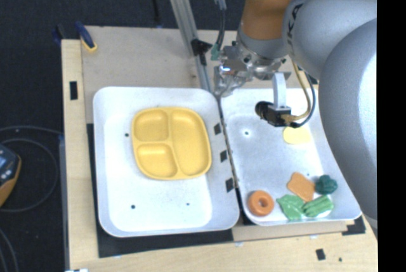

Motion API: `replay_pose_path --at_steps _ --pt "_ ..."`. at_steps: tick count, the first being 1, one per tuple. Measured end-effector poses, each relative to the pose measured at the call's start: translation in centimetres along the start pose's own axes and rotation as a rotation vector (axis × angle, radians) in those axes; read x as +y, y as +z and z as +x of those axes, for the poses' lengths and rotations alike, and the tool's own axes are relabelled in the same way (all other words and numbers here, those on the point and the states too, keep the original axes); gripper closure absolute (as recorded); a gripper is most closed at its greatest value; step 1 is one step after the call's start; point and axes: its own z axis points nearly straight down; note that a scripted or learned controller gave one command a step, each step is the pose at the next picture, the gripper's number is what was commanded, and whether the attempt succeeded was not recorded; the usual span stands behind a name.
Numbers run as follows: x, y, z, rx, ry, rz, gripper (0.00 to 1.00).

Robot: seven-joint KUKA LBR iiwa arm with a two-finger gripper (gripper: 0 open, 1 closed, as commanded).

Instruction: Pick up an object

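Note:
Several small objects lie in the right bin (pixel 266 156). An orange ring (pixel 260 202), an orange block (pixel 301 186), two light green pieces (pixel 292 207) (pixel 318 206) and a dark green piece (pixel 327 184) cluster in its front right corner. A pale yellow disc (pixel 296 135) lies further back, by the right wall. My gripper (pixel 223 79) hangs over the back left corner of the right bin, close to the wall between the bins and well away from the cluster. Nothing shows in its grasp.
A yellow divided plate (pixel 171 142) lies in the left bin (pixel 114 201). A metal post (pixel 181 11) rises behind the bins, just left of the gripper. A black part with cables (pixel 273 113) hangs from the wrist over the right bin. The grey arm covers the right side.

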Motion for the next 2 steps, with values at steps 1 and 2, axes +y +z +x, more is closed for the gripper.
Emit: replay_pose_path --at_steps 1,2 --pt "2.03 -0.18 4.43 0.001 -0.001 0.0 1.0" --pt "1.94 -0.16 4.16 0.0 0.002 0.002 0.0"
